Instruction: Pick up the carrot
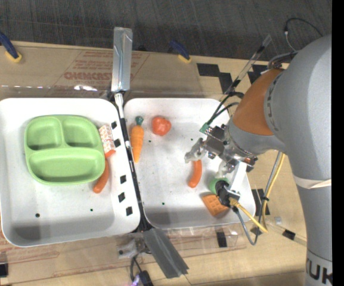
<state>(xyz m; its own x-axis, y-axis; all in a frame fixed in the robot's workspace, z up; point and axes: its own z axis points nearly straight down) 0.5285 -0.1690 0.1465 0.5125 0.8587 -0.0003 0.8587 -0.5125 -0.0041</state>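
Carrot (136, 140) by the right bin's (177, 219) left wall, hand (210, 157) well apart, grip state unclear

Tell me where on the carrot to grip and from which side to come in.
Grip the carrot across its thick upper half, just below the green top, coming straight down from above. It lies flat, lengthwise beside the right bin's left wall, so the fingers should probably close across its width, with care for the wall-side finger.

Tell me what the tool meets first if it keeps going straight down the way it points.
Probably the small orange sausage-like piece just beside the tool, or bare floor of the right bin; depth is unclear.
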